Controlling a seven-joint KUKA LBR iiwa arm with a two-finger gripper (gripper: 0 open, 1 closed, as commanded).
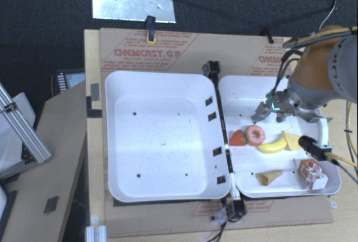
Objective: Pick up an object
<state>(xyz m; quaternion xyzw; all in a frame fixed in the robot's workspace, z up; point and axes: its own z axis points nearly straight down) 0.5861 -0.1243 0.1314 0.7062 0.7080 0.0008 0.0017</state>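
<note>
1. Over the far half of the right bin: gripper, carried in from the right on the grey arm with its orange band.
2. Fingers spread, tips apart, nothing pinched between them. Small and grey against the white floor, so hard to trace.
3. Cannot tell whether the tips touch the bin floor or hang above it.
4. Just nearer than the gripper and apart from it: pink donut, lying flat.
5. Touching the donut on its left: red strawberry, close to the bin's left wall.
6. Right of the donut: banana, lying flat and curved. Left end close to the donut, contact unclear.
7. Past the banana's right end: yellow wedge, right side hidden behind robot parts, kind hard to make out.
8. Near the front rim: tan cone, on its side, well apart from the gripper.
9. In the front right corner: red-and-white box, print too small to read, upright or tilted unclear.
10. Arm cut off at the view's right, upper links out of sight.
11. Beside the right bin, walls nearly meeting: left bin, both on the bench.
</note>
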